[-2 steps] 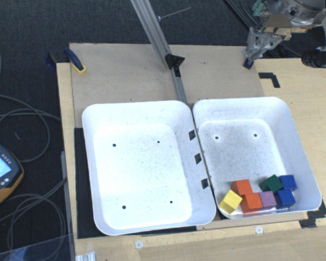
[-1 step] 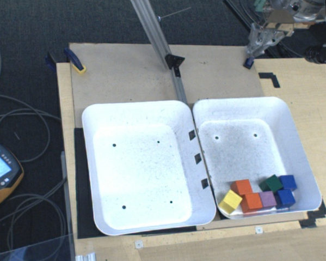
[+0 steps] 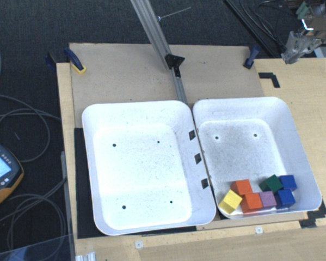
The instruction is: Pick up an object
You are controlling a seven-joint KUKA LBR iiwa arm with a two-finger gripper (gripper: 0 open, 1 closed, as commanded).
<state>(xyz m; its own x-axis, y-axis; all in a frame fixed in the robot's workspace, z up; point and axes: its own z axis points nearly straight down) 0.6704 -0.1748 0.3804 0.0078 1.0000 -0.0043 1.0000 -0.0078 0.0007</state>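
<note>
Gripper (image 3: 302, 35) parked high at the far right corner, off the bins.

It sits over the bench edge, well apart from both bins, small and blurred, so whether its jaws are open cannot be told; nothing shows in them. The blocks (image 3: 259, 194) cluster in the near corner of the right bin (image 3: 285, 126): yellow, orange, purple, green, blue, touching one another.

Two white bins side by side, left bin (image 3: 138, 172), right bin (image 3: 244, 123). Blocks bunched in the right one's near corner: yellow (image 3: 230, 201), two orange (image 3: 247, 195), purple (image 3: 268, 198), green (image 3: 271, 182), two blue (image 3: 286, 189).
</note>
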